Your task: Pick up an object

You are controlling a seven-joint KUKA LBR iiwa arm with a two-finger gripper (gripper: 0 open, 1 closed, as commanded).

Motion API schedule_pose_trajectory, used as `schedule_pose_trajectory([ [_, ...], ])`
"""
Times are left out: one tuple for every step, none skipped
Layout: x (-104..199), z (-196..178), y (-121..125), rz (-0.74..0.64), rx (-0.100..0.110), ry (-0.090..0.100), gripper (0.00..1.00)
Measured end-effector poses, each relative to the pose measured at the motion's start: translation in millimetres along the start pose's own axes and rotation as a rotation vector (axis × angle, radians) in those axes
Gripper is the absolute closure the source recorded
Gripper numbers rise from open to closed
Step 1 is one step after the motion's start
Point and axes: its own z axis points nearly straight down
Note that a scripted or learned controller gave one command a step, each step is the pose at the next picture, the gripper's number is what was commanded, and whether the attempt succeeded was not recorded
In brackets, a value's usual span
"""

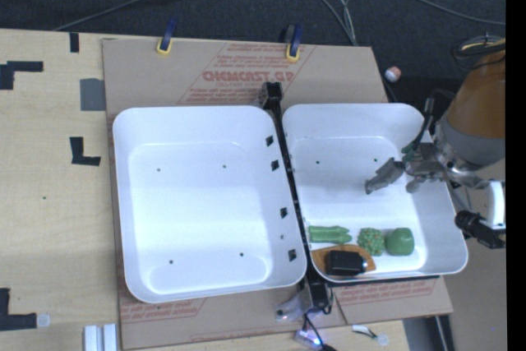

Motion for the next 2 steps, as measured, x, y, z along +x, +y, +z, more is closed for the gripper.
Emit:
schedule_pose_trajectory([
  [0,-3,2,-0.001,-0.006,-0.001,0.0],
  [1,60,-2,-0.001,0.0,0.0,0.0],
])
